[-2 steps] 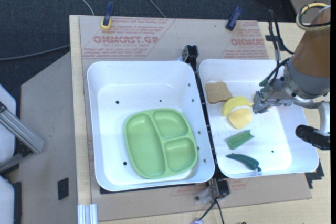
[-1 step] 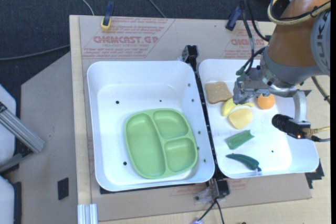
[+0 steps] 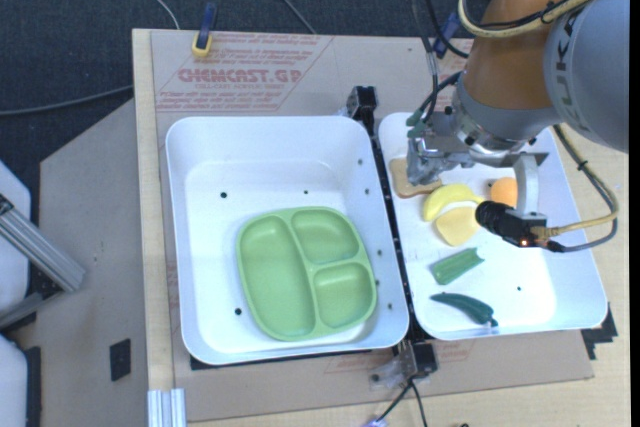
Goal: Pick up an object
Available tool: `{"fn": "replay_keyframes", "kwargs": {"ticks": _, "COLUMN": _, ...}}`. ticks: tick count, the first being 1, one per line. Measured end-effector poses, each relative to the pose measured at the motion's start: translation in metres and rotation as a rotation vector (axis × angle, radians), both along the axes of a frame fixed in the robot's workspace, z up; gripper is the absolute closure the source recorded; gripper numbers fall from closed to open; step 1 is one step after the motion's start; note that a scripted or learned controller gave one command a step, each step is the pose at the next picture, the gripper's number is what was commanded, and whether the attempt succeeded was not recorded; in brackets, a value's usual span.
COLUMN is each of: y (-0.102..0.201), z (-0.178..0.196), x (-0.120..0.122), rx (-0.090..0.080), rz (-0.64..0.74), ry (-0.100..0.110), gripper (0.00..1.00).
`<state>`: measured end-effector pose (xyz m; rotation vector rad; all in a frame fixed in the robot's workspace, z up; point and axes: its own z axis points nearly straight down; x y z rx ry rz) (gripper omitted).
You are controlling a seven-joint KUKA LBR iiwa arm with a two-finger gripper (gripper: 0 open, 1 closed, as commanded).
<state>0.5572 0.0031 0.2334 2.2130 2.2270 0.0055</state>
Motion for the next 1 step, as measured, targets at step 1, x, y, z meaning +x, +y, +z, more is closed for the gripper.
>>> {"fn": "replay_keyframes", "kwargs": {"ticks": 1, "y": 0.0434, "z": 0.0059, "x": 0.0209, "rx": 0.000, "rz": -0.001, "ry": 0.000, "gripper": 1.00}}
